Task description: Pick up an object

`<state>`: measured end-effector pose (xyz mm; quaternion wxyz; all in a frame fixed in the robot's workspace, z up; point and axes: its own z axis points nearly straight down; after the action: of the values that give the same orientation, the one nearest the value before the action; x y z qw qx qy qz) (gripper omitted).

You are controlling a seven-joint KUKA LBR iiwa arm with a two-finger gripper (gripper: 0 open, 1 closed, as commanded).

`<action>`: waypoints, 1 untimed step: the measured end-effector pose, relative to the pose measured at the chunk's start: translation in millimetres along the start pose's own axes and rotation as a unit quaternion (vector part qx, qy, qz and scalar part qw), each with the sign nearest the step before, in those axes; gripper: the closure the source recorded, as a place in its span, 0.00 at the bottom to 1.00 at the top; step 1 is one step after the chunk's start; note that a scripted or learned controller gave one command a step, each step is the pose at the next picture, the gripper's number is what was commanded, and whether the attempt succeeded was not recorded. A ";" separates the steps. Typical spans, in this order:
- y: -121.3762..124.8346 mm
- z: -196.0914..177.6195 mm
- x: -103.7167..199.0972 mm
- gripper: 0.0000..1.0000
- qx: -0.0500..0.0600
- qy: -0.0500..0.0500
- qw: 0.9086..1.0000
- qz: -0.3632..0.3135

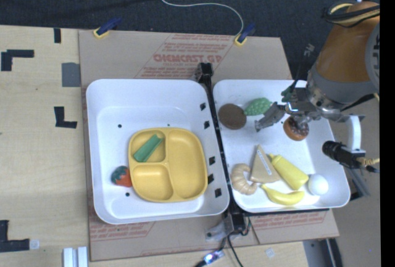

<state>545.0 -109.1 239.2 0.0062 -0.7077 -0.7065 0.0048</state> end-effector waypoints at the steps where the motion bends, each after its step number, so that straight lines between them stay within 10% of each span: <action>1: 2.4 -7.1 0.2 0.00 -0.007 -0.001 1.000 -0.002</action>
<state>547.5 -108.9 246.3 0.0007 -0.7065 -0.7077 0.0005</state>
